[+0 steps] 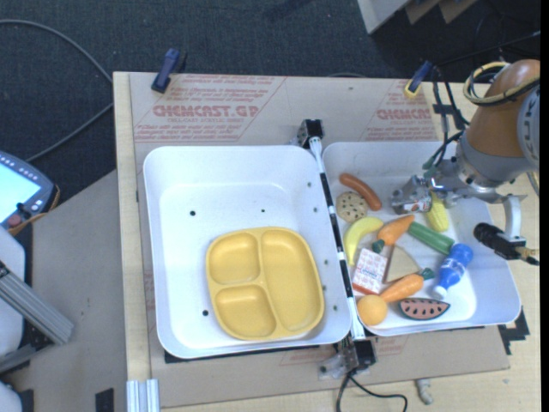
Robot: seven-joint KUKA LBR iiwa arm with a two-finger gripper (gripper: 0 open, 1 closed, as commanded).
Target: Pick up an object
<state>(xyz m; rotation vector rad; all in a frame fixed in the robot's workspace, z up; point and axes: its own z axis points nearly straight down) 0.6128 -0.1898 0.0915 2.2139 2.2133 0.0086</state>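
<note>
Can't tell how the jaws stand; gripper [418,197] sits low in the crowded right bin [497,303], toys packed mid-bin, bare floor along its far edge.

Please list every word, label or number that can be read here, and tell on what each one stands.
"CHEMCAST GP", red print, on the brown board behind the left bin.
The same red print behind the right bin: partly readable.
Red-and-white packet: print too small to read.
</note>
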